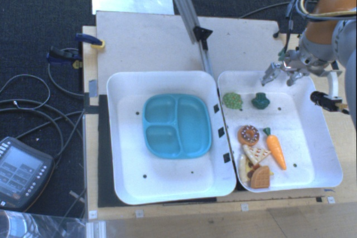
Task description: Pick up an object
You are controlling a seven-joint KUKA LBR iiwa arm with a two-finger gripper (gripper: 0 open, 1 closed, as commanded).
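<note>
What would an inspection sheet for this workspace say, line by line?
Surface: bench bears two white bins side by side, left bin and right bin.
Job's things: in the right bin a light green piece, dark green piece, donut, carrot, wedge and waffle.
Clutter: blue divided tray in the left bin; clamp at the bench's left edge.
End effector: end effector above the right bin's far rim, open, holding nothing.
Cables: loose cables on the floor at left.
Surroundings: dark carpet; handheld pendant at lower left; metal pole.
</note>
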